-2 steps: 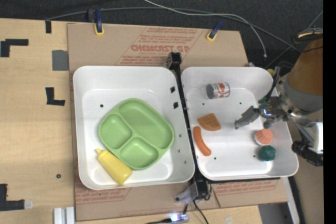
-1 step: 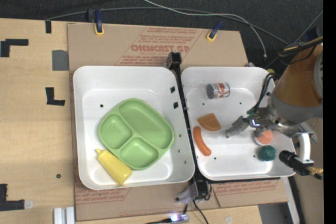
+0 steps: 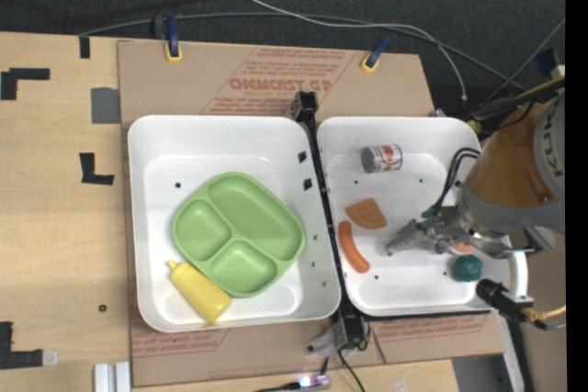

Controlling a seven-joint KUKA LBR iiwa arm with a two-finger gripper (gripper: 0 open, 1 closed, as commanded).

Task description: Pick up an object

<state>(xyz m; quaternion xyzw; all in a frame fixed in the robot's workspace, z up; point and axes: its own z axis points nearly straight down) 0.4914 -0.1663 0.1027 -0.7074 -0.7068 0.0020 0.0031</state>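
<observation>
While the gripper (image 3: 397,243) hangs low right of the hot dog (image 3: 355,247), finger state unreadable, nothing is lifted.

Reaching in from the right, orange-banded arm (image 3: 519,174) bent low, end effector (image 3: 397,242) pointing left, fingers too blurred to read.

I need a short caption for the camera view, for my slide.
Arm's tool low in the right bin near a hot dog, can and green ball.
</observation>
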